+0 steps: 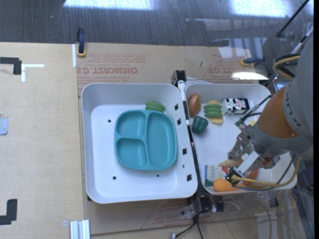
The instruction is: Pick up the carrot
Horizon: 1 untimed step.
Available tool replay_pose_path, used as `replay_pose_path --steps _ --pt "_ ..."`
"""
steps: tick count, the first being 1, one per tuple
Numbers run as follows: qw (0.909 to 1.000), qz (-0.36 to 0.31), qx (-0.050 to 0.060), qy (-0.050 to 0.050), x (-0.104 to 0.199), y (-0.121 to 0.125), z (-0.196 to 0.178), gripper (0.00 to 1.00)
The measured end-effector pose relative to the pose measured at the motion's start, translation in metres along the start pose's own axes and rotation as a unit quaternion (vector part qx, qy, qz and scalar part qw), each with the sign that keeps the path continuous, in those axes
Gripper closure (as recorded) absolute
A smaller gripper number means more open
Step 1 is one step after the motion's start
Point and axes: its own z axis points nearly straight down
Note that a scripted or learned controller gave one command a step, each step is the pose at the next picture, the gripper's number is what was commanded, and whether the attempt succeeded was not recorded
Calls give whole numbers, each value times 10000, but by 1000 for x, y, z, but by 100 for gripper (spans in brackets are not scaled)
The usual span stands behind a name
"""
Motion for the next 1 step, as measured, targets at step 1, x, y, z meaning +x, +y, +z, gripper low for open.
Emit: replay_pose_path --steps 1 --pt "9966 -829 -4 -10 49 -35 -92 100"
